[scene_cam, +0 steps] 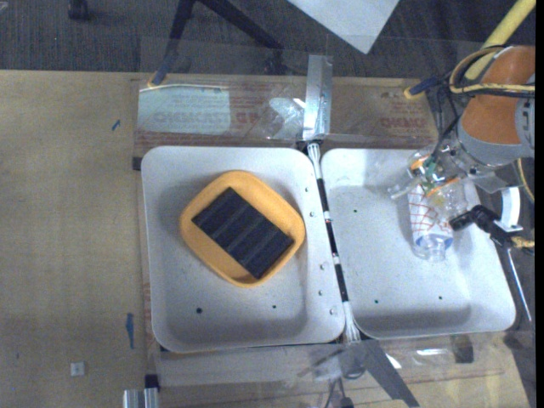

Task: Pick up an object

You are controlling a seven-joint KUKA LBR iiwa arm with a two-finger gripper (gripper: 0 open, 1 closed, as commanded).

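Observation:
An orange-yellow pad with a black ribbed panel (242,228) lies tilted in the middle of the left bin (166,313). In the right bin (382,304), near its right side, is a clear plastic bottle-like thing with red lines (429,219). My gripper (433,175) is directly above the clear thing's upper end, below the grey wrist and orange band (497,100). The two overlap here, and whether they touch is unclear.
A raised rim (327,228) divides the two bins. A metal bracket (318,100) and crumpled clear plastic (285,117) lie behind the bins on the cardboard. Cables and a black fitting (480,219) hang at the right bin's right edge.

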